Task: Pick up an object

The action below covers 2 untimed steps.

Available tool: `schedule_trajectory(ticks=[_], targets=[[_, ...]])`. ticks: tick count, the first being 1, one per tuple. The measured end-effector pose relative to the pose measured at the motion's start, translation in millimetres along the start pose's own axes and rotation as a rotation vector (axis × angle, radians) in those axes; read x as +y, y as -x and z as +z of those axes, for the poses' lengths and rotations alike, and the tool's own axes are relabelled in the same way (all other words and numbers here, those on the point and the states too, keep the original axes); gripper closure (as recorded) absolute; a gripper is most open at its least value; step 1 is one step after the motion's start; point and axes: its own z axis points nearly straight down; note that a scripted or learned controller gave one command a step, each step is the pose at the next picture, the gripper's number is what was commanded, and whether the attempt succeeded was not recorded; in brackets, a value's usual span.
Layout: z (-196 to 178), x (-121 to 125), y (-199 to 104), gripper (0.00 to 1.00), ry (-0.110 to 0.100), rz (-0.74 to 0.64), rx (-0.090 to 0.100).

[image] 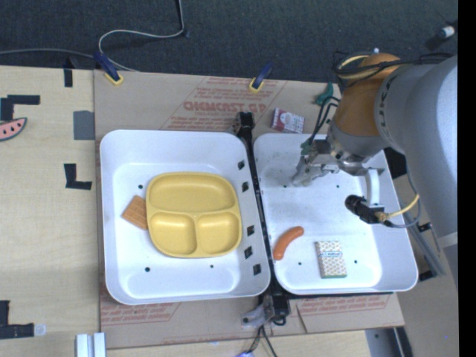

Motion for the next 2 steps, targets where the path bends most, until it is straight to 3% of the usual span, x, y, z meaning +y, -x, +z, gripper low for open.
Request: schedule_trajectory(ticks=[1,2], targets=[[0,0,0,0.0,0.0,0.0,0.0],[20,16,-11,0.0,-0.002,0.001,0.001]])
